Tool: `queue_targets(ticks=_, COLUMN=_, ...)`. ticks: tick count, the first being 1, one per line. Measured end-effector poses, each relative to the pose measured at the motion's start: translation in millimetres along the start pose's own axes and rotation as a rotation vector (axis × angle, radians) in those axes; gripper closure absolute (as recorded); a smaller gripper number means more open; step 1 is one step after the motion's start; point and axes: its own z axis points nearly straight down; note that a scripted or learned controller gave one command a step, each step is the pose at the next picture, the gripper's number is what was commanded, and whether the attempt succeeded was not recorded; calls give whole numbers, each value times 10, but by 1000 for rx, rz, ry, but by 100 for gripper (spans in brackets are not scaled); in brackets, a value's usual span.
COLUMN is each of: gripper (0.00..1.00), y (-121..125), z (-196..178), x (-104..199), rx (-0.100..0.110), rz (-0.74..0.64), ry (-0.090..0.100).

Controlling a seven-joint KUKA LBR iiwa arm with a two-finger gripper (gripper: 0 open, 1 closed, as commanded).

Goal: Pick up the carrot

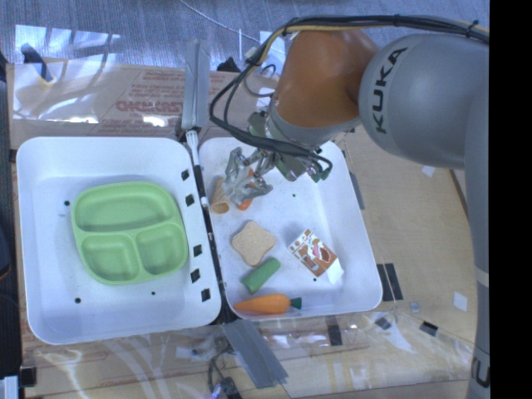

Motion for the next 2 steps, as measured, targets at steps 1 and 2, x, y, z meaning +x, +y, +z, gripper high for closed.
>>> queue_targets(ticks=1, gripper=100, y=624, z=-239, x=-464, rx=-5, rz=-221, ry=4)
queue_targets(ticks=2, gripper=100, y=1268, z=197, x=-1124, rx=-9, rz=-258, ry=7)
